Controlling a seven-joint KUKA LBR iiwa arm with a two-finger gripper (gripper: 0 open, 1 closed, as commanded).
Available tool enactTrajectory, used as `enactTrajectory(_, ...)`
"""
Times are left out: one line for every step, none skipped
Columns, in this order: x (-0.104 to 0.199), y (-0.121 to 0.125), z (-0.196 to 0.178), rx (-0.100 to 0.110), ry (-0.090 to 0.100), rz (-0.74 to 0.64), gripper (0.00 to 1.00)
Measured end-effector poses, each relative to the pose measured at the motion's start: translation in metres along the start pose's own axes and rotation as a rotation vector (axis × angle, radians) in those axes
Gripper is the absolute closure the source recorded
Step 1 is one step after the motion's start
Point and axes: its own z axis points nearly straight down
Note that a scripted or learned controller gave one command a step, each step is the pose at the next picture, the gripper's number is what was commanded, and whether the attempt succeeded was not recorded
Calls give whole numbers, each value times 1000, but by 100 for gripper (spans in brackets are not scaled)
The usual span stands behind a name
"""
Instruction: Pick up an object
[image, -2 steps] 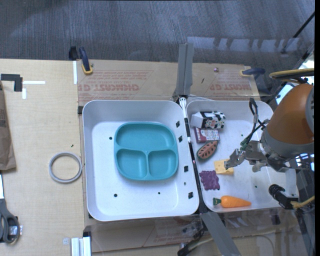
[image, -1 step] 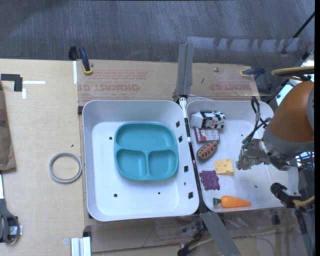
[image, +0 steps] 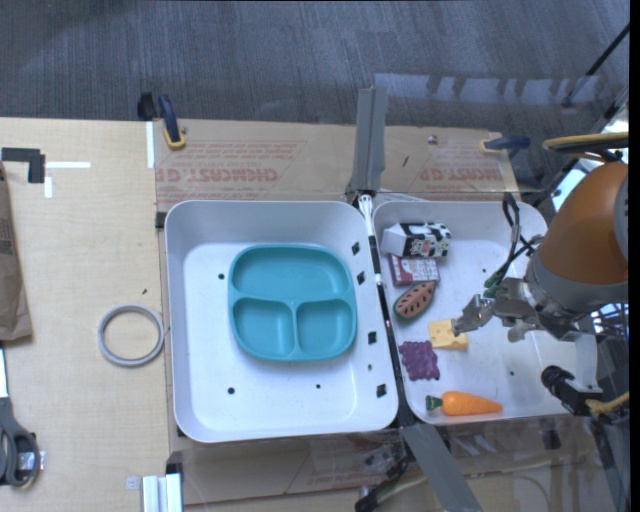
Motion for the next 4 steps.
enactTrajectory(25, 52, 48, -2, 0, -133, 0)
enactTrajectory(33, 138, 48, -3, -2, -275, 0)
enactTrajectory(42, 118, 47, -4, -2, -405, 0)
enactTrajectory(43, 142, 13, 36, 9, -738, 0)
